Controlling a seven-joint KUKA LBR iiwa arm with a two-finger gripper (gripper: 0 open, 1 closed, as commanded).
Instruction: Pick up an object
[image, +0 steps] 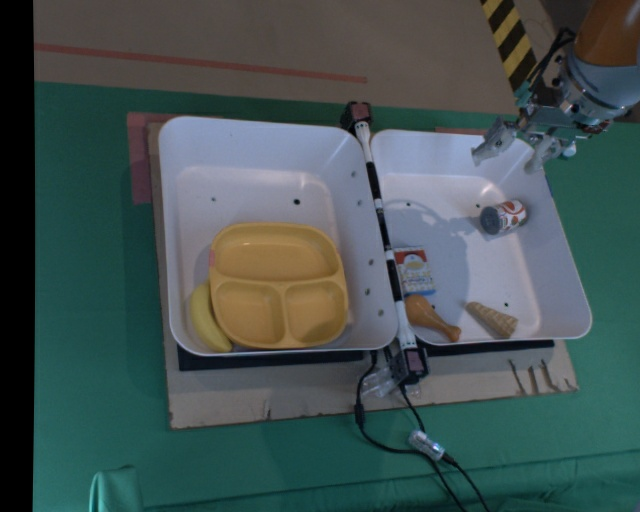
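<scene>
Pick not yet made: claw (518, 141) hangs open and empty over the right bin's (556, 268) 1 o'clock corner, with the nearest candidate, a small tipped can (502, 216), lying below it toward 6 o'clock, so descent, grasp and lift remain.

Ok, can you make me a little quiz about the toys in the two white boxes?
1. True or false: the yellow tray lies in the left bin.
2. Which lies nearest the gripper? A) banana B) can C) cone
3. What lies beside the cone, against the divider?

Key: 1 true. 2 B. 3 the drumstick.
</scene>
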